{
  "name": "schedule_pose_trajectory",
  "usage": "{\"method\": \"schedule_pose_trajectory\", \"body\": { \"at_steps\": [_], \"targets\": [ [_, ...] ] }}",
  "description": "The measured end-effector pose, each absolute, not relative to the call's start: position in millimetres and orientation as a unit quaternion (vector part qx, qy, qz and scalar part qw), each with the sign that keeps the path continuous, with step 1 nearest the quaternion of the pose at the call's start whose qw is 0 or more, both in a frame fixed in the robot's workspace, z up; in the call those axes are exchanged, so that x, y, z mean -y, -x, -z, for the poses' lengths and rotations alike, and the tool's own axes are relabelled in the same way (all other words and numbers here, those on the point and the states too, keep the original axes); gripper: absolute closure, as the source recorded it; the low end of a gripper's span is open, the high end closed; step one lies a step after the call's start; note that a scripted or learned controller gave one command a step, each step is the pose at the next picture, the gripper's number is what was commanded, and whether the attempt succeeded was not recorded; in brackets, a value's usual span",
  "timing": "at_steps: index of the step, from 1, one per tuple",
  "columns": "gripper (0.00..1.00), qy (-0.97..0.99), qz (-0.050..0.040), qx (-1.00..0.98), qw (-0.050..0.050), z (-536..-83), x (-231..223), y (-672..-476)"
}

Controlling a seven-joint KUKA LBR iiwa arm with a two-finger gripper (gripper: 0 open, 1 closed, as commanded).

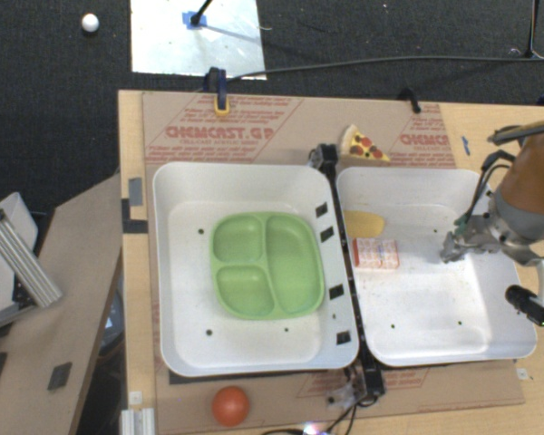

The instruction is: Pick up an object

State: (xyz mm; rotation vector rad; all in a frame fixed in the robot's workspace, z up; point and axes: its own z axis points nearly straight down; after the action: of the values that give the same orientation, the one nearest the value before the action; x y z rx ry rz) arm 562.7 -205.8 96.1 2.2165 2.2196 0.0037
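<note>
Item: small white carton with red print (376, 255), lying flat at the left of the right bin (435, 347), just below a pale yellow flat piece (364, 223).

Handling, by judgement: light, fairly stiff card, crushable if pinched hard, smooth faces; best taken across its short sides.

Gripper (455, 246): at the right of the frame, over the right bin's upper right, well apart from the carton; jaw opening cannot be told, nothing seen held.

Also present: green divided plate (267, 265) in the left bin (177, 333); orange ball (230, 405) at the lower edge of the frame.
</note>
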Motion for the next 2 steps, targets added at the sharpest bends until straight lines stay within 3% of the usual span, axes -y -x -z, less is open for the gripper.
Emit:
{"method": "schedule_pose_trajectory", "body": {
  "at_steps": [2],
  "targets": [
    [1.0, -0.706, -0.0012, -0.708, 0.002, -204, 202, -549.5]
  ]
}}
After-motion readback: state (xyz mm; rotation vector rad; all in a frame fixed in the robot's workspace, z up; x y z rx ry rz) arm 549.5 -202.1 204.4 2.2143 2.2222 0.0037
